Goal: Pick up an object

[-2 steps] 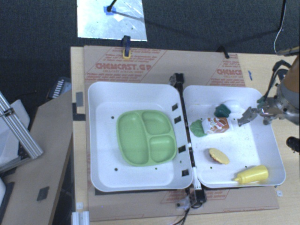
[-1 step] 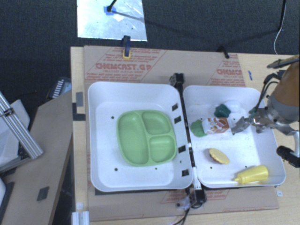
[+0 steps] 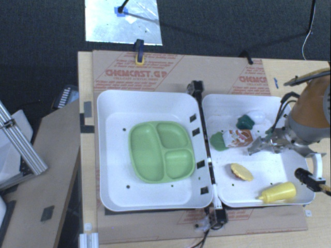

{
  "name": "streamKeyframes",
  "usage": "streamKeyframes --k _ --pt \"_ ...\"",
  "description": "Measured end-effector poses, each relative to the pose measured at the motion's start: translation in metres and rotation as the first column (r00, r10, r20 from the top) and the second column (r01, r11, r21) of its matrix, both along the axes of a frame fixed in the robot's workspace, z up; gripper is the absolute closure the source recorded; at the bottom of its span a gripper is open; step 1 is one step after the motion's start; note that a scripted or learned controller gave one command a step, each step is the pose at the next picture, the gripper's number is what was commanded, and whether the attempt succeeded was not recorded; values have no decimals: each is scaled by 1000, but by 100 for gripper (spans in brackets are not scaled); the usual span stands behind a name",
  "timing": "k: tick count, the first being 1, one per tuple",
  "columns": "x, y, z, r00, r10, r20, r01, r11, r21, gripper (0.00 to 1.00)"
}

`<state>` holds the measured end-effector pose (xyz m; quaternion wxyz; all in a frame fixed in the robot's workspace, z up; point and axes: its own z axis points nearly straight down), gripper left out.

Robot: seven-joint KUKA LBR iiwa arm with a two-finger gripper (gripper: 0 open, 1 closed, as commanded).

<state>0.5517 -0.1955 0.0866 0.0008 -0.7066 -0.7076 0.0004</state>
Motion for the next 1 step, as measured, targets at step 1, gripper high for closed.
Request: streamKeyframes --k 1 --pt "2 -1 14 1000 0 6 0 1000 -2 100"
